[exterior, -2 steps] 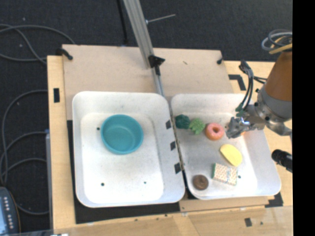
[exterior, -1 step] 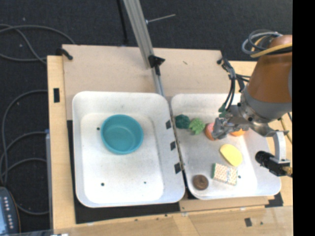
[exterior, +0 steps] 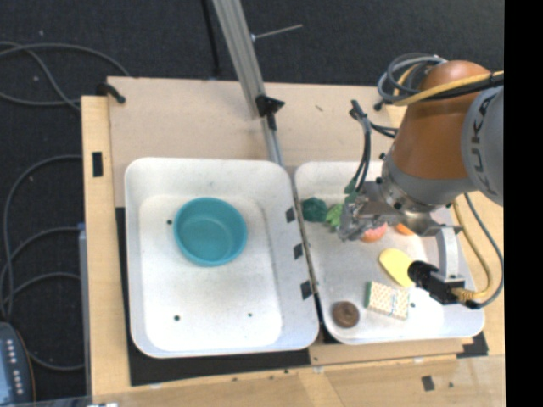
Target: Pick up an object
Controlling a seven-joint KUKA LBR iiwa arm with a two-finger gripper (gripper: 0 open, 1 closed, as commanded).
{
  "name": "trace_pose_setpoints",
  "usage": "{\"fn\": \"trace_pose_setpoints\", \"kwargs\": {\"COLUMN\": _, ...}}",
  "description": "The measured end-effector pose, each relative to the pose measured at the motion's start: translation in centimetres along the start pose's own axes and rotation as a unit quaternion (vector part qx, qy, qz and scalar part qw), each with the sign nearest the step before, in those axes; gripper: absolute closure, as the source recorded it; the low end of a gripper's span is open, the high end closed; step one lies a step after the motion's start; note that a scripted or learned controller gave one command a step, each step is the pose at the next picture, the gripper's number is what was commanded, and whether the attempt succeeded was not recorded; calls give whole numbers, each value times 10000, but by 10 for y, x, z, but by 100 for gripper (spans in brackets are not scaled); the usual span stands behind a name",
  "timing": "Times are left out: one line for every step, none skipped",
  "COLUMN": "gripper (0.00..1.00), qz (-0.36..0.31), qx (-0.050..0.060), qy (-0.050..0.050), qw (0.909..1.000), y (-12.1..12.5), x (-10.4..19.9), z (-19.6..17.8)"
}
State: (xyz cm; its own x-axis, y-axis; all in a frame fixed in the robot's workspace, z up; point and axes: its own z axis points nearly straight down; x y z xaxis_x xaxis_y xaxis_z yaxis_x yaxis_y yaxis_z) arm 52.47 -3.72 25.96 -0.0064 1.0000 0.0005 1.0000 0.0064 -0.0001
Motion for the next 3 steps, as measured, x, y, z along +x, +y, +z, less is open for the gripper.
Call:
{"fn": "trace_pose_setpoints", "kwargs": {"gripper": 100, "qz": -9, "qx": 1, "qy": 7, "qw": 10000, "y": 1, "x": 57, "z": 0}}
{"fn": "trace_pose_setpoints", "kwargs": {"gripper": 100, "qz": -10, "qx": 6, "qy": 7, "qw": 10000, "y": -13, "x": 108, "z": 1}}
{"fn": "trace_pose_setpoints", "kwargs": {"gripper": 0, "qz": 15, "qx": 5, "qy": 4, "qw": 10000, "y": -12, "x": 105, "z": 1}}
